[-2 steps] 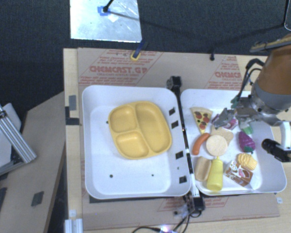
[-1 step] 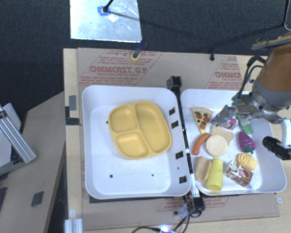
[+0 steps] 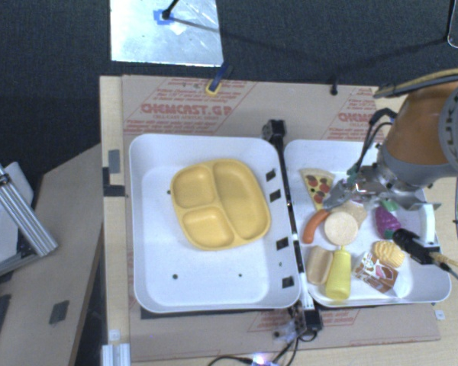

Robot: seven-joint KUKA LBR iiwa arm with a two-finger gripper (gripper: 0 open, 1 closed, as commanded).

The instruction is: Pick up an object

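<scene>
**Entry: pick, approach stage**

- **Step:** nothing lifted yet. Gripper (image 3: 349, 191) sits low in R bin (image 3: 426, 287), upper-middle, among the toys. Whether it is spread or closed can't be read from this angle, and nothing is seen caught in it.
- **Likely target (judgement):** pizza slice (image 3: 317, 183), lying flat just L of gripper, or bun (image 3: 340, 228), just below it. Both are in R bin near the divider and close to the tool, but contact isn't clear.
- **Next move needs:** centre over one item only, drop straight, close, then lift clear. Pizza is thin and flat, so prob. a hard edge grab. Bun is round and thicker, the better bet.

**Other stock, R bin**
- sausage (image 3: 315, 225): slanted, touching bun's L side
- eggplant (image 3: 386, 219): R of bun, under the wrist
- mustard bottle (image 3: 339, 273): upright-ish, below bun
- bread (image 3: 318, 264): beside bottle, L
- waffle (image 3: 388, 253): on top edge of brown packet (image 3: 375, 274)

**L bin** (image 3: 153, 280): yellow plate (image 3: 217, 203), 3 compartments, well apart from the arm.

**In the way:** items are packed tight. Sausage and bun touch, so a double grab or a nudge is likely. The divider wall also crowds any approach on pizza from L.
</scene>
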